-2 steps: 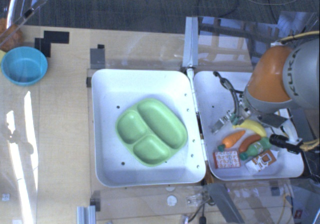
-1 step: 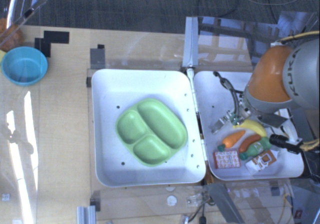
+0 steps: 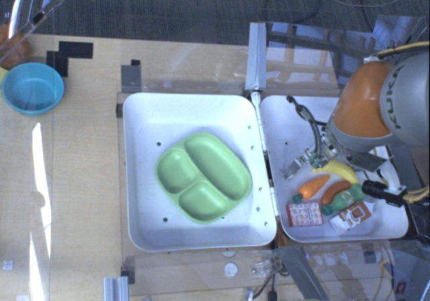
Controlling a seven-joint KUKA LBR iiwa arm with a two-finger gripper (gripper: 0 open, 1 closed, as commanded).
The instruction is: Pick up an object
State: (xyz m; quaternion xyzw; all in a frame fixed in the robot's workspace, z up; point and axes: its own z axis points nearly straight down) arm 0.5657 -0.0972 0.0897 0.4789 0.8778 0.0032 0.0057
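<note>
Objects for picking, as we count them, crowd the right bin's [image 3: 282, 158] near corner: banana [image 3: 340, 170], carrot [image 3: 313, 186], green bottle [image 3: 342, 200], red packet [image 3: 304, 213], print too small to read. Gripper [image 3: 310, 158] hovers just beside the banana; we cannot tell its finger state. Left bin [image 3: 144, 226] carries a green divided plate [image 3: 203, 176], with open floor along its walls. Blue bowl [image 3: 32, 88] sits well apart.

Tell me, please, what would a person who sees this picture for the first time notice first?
First comes the green divided plate, which lies alone in the middle of the left bin. Next is the big grey arm with its orange band, which hangs over the right bin. Under it lies a small crowd of toy food near the front: a banana, a carrot and a green bottle.
</note>
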